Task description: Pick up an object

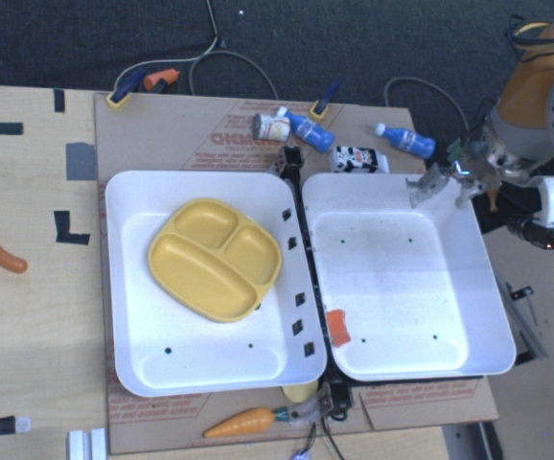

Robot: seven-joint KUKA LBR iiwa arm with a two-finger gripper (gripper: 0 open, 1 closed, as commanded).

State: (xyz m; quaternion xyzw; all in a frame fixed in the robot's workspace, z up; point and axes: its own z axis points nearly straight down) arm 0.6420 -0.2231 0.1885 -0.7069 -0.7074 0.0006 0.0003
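2 shallow white bins sit side by side on the bench: the left bin [124,257] and the right bin [469,286].

We count 1 yellow 3-compartment plastic plate [216,259] in the left bin, near its middle and toward the far side.

We count 1 small flat orange block [337,329] in the right bin, near the front-left corner, just beside the wall shared with the left bin.

The two-finger gripper [447,182] sits over the far-right corner of the right bin, at the rim. Open or shut we cannot tell, and we see nothing carried.

Handling, our judgement: the orange block looks light, small and stiff, and is the likeliest pick. Take it across its short sides from above; the closeness of the wall could crowd 1 finger. The plate looks light and rigid but wide and slick, so only a rim or a divider ridge would give a hold.

Off the bins: 2 blue-and-white bottles [306,130] beyond the far edge, 1 orange carrot [241,423] at the front edge, 1 orange sausage-shaped toy [2,250] near the bench's left edge.
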